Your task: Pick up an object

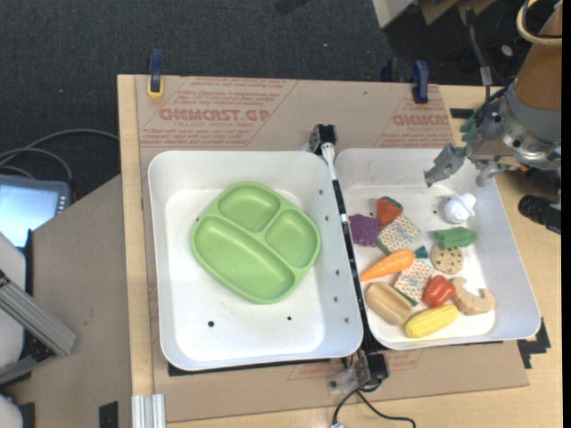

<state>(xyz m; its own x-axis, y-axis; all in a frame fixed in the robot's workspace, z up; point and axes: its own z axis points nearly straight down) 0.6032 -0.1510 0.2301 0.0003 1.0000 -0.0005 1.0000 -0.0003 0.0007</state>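
1. Camera view shows, nearest, the right bin (513,266) with its toy food: a yellow corn piece (430,321), a red pepper (438,289), a carrot (388,264) and a purple piece (363,229).
2. Beside it, the left bin (169,239) holds a green divided plate (256,241).
3. Farther back, the gripper (459,169) hovers over the right bin's far end, above a white object (459,209), fingers apart, nothing between them.
4. The arm (535,105) slants in from the upper right.
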